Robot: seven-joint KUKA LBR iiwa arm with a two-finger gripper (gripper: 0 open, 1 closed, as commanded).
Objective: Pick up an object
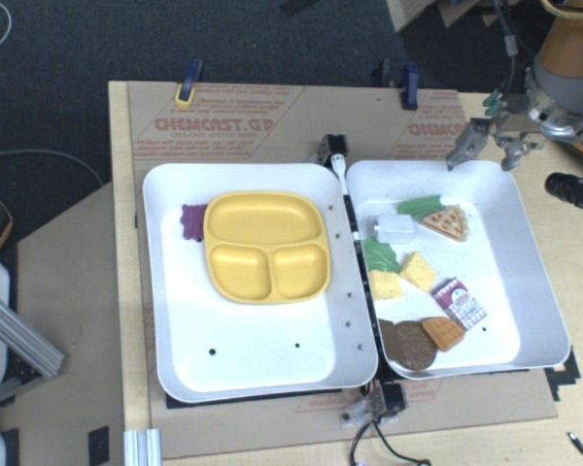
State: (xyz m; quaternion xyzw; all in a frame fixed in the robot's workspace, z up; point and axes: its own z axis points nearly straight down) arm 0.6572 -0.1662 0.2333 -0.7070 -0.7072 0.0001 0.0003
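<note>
Approach is the step in hand, I'd say. The gripper (490, 144) hovers over the far edge of the right bin (534, 260), fingers spread wide, holding nothing. The pickable bits lie in that bin's left half: a pizza slice (446, 223), green pieces, yellow blocks, cookies toward the near edge. Next it must come down over one.

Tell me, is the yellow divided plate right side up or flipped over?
Right side up: the yellow plate in the left bin shows its three hollow compartments facing up.
</note>
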